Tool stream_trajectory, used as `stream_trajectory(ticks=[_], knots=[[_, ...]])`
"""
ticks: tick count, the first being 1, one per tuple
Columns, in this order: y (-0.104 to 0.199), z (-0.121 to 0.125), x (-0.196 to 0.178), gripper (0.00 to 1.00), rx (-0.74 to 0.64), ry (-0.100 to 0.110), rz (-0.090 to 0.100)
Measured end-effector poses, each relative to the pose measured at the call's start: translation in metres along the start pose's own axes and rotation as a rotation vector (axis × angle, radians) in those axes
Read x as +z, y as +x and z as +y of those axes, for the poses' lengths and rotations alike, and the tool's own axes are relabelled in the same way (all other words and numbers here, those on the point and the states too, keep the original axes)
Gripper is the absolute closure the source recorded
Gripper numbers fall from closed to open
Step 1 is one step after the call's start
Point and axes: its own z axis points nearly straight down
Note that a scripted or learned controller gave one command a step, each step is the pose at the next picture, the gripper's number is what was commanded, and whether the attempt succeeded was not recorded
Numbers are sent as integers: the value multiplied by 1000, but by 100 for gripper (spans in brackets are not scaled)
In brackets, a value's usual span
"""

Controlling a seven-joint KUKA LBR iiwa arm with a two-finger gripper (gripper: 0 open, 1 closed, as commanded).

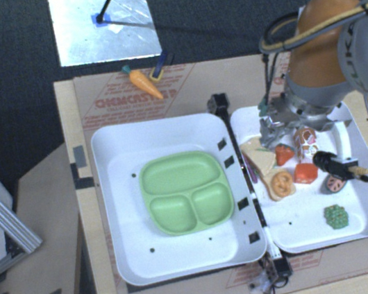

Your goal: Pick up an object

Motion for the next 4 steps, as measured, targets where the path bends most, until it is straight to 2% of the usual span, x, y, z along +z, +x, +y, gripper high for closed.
stream_trajectory(ticks=[1, 2, 3, 4], knots=[[57, -20, -1, 100, -1, -1, 0], [72, -35, -3, 100, 2, -1, -1], [56, -41, -8, 100, 9, -1, -2], [66, -30, -12, 100, 4, -4, -1]])
